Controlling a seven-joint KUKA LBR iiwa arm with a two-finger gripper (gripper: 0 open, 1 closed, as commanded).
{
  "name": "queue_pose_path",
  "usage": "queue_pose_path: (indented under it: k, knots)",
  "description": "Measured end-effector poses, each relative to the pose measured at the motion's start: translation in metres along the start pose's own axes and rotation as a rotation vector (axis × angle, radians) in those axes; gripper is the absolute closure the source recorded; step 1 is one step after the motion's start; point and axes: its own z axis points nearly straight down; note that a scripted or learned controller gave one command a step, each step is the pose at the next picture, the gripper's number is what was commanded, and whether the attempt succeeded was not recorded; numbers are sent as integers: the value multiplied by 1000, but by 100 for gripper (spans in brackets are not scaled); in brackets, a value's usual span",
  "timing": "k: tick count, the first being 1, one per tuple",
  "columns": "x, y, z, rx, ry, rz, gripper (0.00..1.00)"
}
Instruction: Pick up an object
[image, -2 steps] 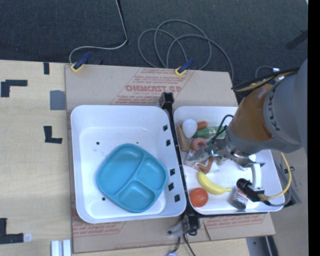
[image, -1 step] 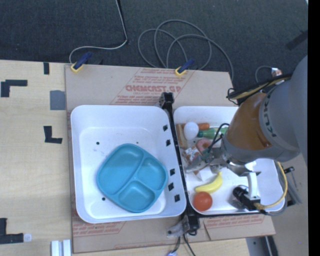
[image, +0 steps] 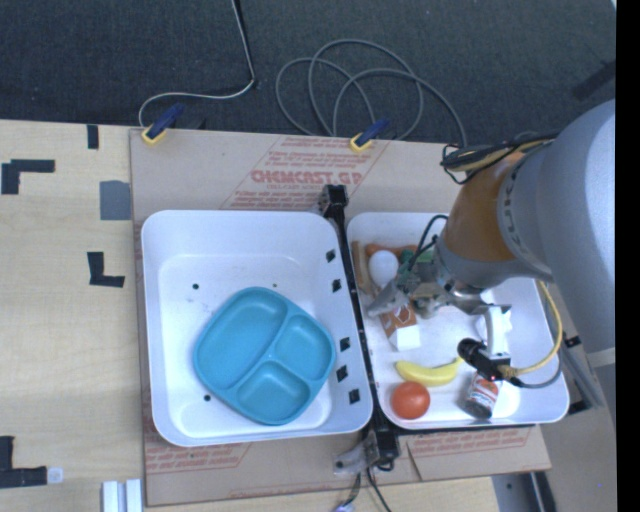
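Two shallow white plastic bins were seen side by side on the cardboard-covered desk (image: 200, 170). In the left bin (image: 170, 240) lay a smooth blue three-compartment plate (image: 263, 355), roughly rounded. The right bin (image: 545, 405) held a white egg-shaped object (image: 383, 266) at 11 o'clock, a curved yellow banana (image: 427, 372) and a round red tomato (image: 409, 400) at 6 o'clock, and a small dark can (image: 481, 396) at 5 o'clock. The tool (image: 400, 295) was lowered beside the egg shape, over a brown-and-white packet (image: 401, 322); whether it was spread or pressed together could not be told.
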Motion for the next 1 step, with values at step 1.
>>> queue_pose_path:
  k: [1]
  knots:
    - [0,0,-10,-2,0,1,100]
